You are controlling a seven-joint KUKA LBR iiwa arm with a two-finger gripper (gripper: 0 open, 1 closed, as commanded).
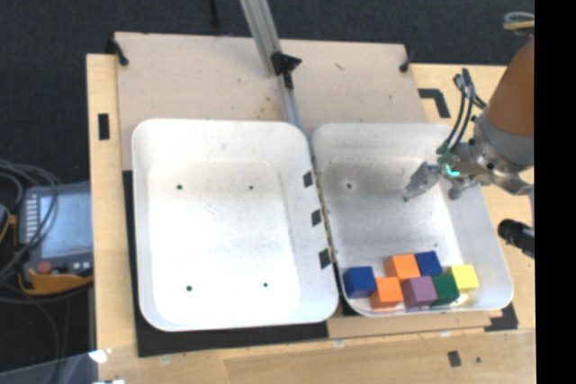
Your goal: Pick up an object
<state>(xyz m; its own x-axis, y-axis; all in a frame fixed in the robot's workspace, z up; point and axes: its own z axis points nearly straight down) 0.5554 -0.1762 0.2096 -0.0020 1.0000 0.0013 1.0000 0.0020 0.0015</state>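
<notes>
Several coloured blocks lie packed together at the near edge of the right bin (378, 153): a blue one (359, 280), two orange ones (404, 266) (388, 290), a purple one (419, 290), a green one (445, 287), a yellow one (464, 276) and a second blue one (428, 263). My gripper (440, 183) hangs over the right bin's far right part, well above and behind the blocks. Its fingers (418, 183) are spread apart with nothing between them. The orange-banded wrist (511, 108) comes in from the right.
The left bin (225, 220) sits beside the right one, with small clips along the shared edge (317, 216). A slanted aluminium pole (256, 4) comes down to the bins' far junction. A control pendant (54, 234) and cables lie off the bench to the left.
</notes>
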